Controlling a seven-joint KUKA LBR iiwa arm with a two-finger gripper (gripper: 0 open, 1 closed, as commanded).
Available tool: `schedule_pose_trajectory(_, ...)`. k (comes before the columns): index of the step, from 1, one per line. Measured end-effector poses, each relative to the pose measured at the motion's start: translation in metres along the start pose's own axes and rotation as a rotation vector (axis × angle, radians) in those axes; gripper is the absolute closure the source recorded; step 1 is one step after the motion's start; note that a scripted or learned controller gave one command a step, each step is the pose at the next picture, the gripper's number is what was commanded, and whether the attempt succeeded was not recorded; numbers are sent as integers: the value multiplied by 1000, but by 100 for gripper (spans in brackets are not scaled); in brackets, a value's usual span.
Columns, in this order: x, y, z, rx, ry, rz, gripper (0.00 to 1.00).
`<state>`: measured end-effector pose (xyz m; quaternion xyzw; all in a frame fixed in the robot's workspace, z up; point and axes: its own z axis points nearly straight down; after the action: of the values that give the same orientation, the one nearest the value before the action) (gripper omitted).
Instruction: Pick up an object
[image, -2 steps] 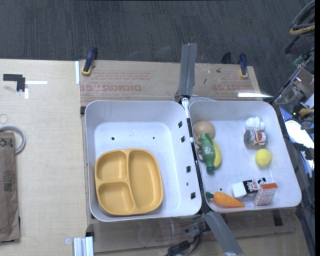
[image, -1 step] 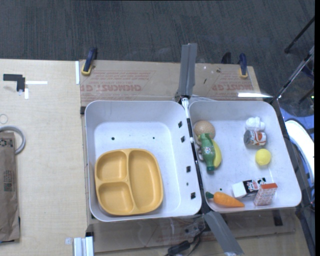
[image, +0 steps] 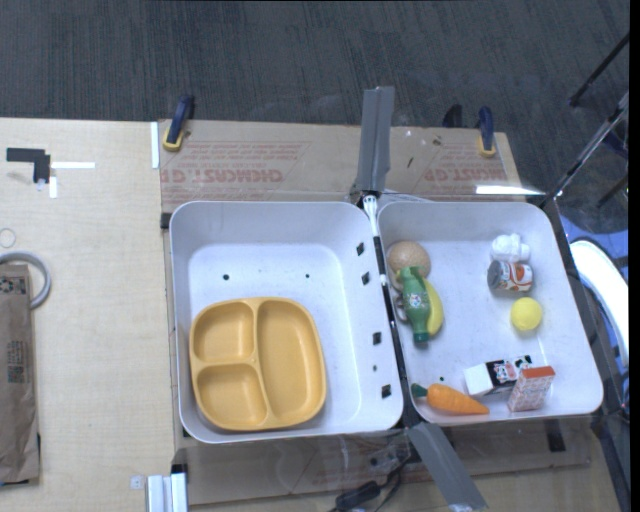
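Arm clear of both bins (image: 176, 300).

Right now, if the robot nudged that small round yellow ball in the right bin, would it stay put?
Probably not. The small round yellow ball looks smooth and spherical, so it would likely roll across the right white bin. It lies apart from its neighbours, so little would stop it. It looks light, perhaps hollow plastic.

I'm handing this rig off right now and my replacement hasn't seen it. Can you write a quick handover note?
Left bin: a yellow divided plate.
Right bin: carrot, green bottle lying on a banana, brown ball, yellow ball, small cartons, a white-topped toy.
Done: nothing lifted, all objects rest in the bins.
Left: pick any one object.
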<state>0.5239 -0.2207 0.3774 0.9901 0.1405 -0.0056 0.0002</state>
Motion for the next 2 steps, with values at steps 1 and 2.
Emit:
schedule_pose_trajectory(1,29,10,-63,-3,6,-438,100)
schedule_pose_trajectory(2,31,10,-70,-2,0,-440,100)
